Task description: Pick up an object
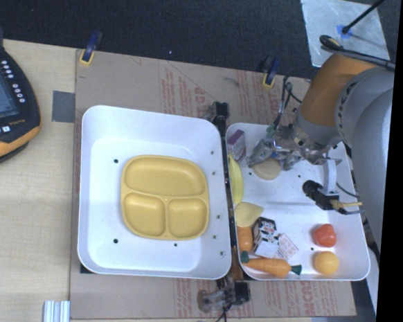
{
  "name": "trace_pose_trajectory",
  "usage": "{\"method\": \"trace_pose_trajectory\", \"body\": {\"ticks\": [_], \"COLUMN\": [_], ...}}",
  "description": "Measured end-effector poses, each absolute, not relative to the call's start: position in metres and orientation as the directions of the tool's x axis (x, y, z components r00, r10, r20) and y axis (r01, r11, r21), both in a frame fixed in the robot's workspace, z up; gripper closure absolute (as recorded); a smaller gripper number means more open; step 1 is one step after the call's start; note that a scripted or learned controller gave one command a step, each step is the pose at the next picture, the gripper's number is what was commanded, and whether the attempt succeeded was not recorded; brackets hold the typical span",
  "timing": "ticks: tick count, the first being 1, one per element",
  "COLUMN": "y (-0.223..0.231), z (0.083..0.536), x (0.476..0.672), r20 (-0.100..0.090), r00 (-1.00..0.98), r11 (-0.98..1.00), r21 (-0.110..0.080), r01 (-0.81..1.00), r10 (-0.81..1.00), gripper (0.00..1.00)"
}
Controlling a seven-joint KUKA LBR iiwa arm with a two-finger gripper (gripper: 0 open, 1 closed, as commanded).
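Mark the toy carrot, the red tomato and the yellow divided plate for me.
toy carrot point(271, 267), camera view, middle of its orange body.
red tomato point(324, 234), camera view, centre of its top.
yellow divided plate point(166, 176), camera view, floor of its largest compartment.

Bench fixtures around the bins

A black-and-orange control pendant point(4, 110) lies at the bench's left edge, a grey tape patch point(63, 106) just right of it. Two blue clamps point(91, 46) point(270, 68) pin the brown cardboard sheet point(159, 84) along its far edge.

Grey arm point(371, 128) — orange band above the wrist
Dark cables run beside its metal-grey gripper point(271, 154) — rounded, bulky casing.
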State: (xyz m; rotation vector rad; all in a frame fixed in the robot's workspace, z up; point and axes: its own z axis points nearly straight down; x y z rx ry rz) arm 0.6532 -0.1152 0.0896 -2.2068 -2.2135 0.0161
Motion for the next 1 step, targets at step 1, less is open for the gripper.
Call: {"method": "trace_pose_trajectory", "body": {"ticks": [1], "y": [-0.1159], "z": [0.1008], "x": [0.6537], "r20": [0.004], "r00": [-0.005], "r11": [0.005], "r21": [-0.018], "r01": [1.0], "r10": [1.0], "gripper": [1.0]}}
